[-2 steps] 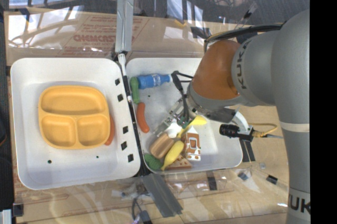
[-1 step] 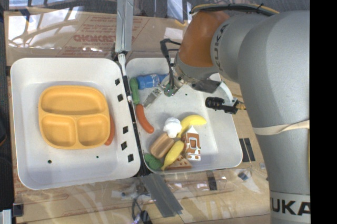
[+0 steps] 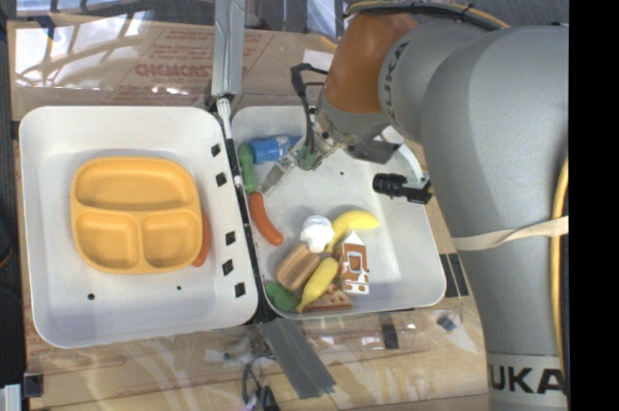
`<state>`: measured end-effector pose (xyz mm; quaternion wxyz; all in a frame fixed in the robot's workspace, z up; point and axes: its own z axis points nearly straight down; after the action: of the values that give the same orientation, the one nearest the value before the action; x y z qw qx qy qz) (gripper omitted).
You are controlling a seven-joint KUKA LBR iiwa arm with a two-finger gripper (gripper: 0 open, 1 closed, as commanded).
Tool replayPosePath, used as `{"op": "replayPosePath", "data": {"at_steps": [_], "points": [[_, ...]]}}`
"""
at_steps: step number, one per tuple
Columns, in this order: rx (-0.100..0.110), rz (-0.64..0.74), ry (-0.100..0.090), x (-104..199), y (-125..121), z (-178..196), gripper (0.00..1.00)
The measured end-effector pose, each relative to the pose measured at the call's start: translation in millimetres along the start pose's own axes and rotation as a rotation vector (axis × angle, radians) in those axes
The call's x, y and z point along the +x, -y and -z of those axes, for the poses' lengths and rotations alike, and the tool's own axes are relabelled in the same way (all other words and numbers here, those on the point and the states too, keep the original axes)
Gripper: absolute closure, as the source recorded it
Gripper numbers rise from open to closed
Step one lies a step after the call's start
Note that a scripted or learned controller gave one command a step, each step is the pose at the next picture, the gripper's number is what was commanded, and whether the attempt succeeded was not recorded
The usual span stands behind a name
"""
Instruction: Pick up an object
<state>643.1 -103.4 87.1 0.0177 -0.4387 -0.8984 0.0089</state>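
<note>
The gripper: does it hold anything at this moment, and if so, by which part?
It cannot be told. The gripper is low in the right bin beside the blue object, but the wrist hides its tips.

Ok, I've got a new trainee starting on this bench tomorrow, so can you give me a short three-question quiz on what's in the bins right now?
1. True or false: the yellow divided tray lies in the left bin.
2. Which item lies closest to the pincer? A) banana B) blue bottle C) small carton
3. Fill in: the orange-red sausage in the right bin lies near its ____ wall.

Key:
1. True.
2. B: the blue bottle sits just left of the pincer at the bin's far end.
3. Left, beside the divider between the bins.
</note>
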Motion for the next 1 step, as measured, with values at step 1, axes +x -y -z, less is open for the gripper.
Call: {"op": "replayPosePath", "data": {"at_steps": [1], "points": [[-0.008,0.154,0.010,-6.2,-1.0,0.2,0.00]]}}
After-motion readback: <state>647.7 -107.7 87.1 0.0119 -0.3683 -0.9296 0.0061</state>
